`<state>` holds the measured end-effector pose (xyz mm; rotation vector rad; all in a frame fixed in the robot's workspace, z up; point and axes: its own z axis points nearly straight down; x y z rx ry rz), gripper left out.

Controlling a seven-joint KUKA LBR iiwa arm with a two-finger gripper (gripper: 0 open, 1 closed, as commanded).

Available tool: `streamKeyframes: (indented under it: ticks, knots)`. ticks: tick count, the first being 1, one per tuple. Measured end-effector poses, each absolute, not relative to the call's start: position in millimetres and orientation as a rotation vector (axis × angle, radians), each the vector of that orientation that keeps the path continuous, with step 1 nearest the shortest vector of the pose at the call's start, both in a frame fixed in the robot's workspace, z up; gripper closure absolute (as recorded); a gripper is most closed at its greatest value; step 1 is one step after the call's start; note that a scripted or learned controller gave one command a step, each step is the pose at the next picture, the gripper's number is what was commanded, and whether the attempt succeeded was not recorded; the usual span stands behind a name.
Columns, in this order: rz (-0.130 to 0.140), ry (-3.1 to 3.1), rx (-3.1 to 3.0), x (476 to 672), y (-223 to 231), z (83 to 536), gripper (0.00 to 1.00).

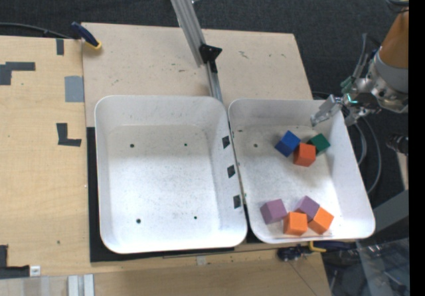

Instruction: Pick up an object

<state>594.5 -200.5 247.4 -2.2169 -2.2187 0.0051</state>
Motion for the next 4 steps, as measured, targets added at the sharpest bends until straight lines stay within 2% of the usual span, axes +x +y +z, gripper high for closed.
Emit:
streamKeyframes:
  ticks: [1, 4]
  knots:
    - [0.002, -2.224, -2.218, 595.4, -200, 250, 0.00]
    - [0.004, -2.227, -2.225, 585.9, -200, 121, 0.00]
